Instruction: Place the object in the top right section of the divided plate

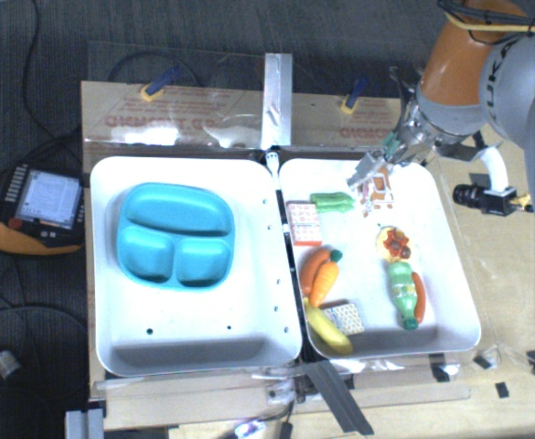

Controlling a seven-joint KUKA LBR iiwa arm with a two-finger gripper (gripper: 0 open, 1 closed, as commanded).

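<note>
Sitting in the left bin [107,337], the plate [174,236] is awaiting its item. The arm is working right of the plate, over the right bin [450,273], its tool [374,183] near a small reddish-white item [378,190]; whether it is gripping, I cannot tell. Seemingly picking; next comes carrying to the plate's top right section.

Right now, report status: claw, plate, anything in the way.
Claw over right bin's far end, above small toy items. Blue divided plate in left bin, nothing in it. Bin walls between them.
</note>
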